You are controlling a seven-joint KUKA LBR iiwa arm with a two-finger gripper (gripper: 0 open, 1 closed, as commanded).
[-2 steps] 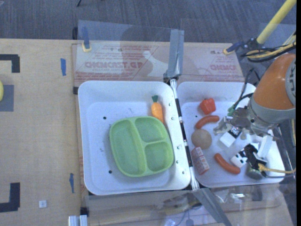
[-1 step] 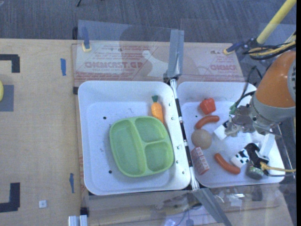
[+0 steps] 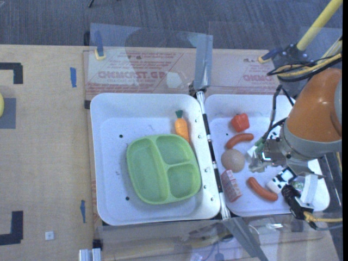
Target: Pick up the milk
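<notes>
Pincer [image 3: 260, 159], grip state unclear, hovers in approach; milk [image 3: 231, 185] lies below-left of it, so next it must shift there and descend.

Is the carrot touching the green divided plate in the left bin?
Cannot tell. In the camera view the carrot lies at the green plate's top right rim, with no plain gap or contact visible.

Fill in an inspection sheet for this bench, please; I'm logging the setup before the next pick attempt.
Surface: two white bins side by side on a tan bench.
Job's things: milk carton lying in the right bin, near the divider.
Clutter: green tray, carrot, red pepper, two sausages, round potato.
Grippers: gripper low over the right bin, beside the potato.
Cables: black and yellow, on the arm.
Surroundings: grey carpet, blue tape marks.
</notes>
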